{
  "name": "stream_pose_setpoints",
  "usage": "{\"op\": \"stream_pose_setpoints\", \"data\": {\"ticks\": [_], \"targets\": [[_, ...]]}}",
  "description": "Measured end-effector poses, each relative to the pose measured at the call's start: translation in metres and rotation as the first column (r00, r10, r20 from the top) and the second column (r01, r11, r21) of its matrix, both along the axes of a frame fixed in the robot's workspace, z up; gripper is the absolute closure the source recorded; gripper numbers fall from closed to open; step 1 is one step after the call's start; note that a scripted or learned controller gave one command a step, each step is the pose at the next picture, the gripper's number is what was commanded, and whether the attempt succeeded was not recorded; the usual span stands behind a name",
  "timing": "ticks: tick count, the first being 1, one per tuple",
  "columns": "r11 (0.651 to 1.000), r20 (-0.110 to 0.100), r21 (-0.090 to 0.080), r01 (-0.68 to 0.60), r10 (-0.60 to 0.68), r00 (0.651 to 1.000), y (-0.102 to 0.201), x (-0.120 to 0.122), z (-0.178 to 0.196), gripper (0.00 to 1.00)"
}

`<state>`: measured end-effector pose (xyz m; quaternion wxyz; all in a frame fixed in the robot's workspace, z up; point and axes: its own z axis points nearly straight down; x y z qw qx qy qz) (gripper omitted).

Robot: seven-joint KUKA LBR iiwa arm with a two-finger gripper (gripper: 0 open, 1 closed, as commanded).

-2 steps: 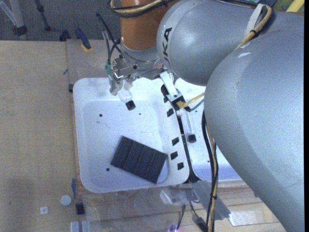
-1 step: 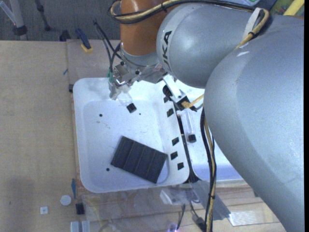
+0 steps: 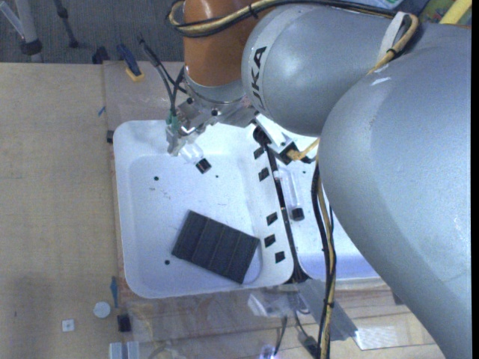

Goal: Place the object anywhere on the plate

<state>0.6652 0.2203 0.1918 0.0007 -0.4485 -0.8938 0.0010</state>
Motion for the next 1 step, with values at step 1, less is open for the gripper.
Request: {"op": "stream_pose_setpoints", "data": {"ticks": [1], "targets": [[0.948,0.001,0.002,-0.318,0.318,0.948,-0.0016,-0.0161,0.0063,1.0]]}}
